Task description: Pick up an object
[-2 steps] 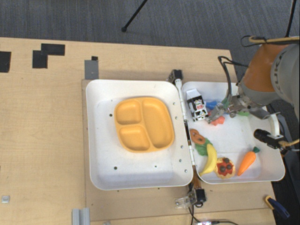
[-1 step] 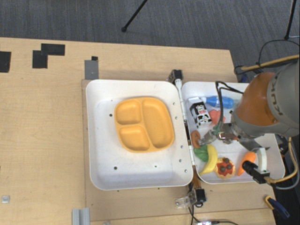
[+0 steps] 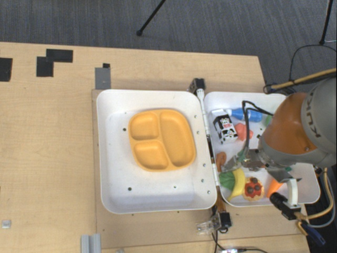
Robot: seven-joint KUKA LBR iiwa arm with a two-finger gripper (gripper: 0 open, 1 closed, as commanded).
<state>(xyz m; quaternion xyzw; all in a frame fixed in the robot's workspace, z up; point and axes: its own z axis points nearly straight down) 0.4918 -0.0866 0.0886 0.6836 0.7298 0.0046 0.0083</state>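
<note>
Yellow-orange tray (image 3: 160, 139) in white bin (image 3: 116, 194); yellow banana (image 3: 238, 183), green toy (image 3: 227, 179), black-&-white toy (image 3: 226, 129).

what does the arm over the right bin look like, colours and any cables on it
The arm is bulky and rounded: a grey upper segment with part of dark lettering on it, then a broad orange band above the wrist. Below that sits a grey metal wrist section leading to the gripper. A thin black cable loops beside the orange band.

The claw (image 3: 235, 164) hangs over toys, apparently touching the banana (image 3: 239, 183).
</note>
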